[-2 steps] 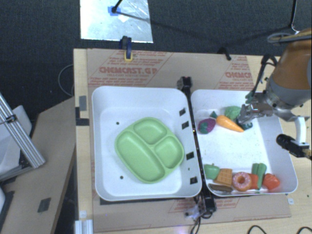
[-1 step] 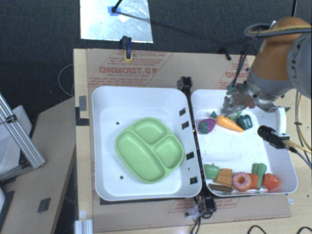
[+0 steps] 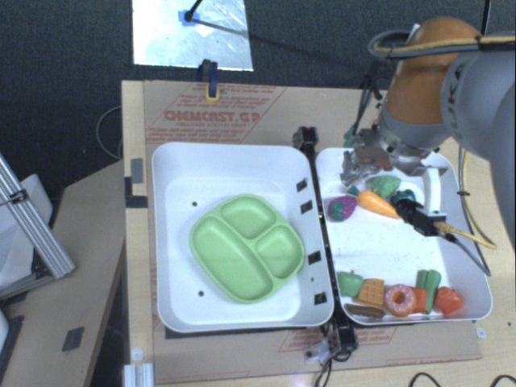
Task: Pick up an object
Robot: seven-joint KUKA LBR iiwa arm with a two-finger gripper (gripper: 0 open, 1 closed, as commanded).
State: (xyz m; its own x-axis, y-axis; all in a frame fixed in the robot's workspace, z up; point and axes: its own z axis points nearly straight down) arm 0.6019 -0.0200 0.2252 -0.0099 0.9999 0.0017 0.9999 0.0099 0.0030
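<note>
Here the gripper (image 3: pixel 355 179) hangs low over the right bin (image 3: pixel 403 236), by the carrot (image 3: pixel 377 204), likely lining up a pick; its opening I cannot tell

cam: fixed overhead | slanted down | both bins (image 3: pixel 242 156) | arm enters right

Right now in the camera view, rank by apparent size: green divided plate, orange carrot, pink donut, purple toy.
1. green divided plate
2. orange carrot
3. pink donut and purple toy: look alike, unranked.
</note>
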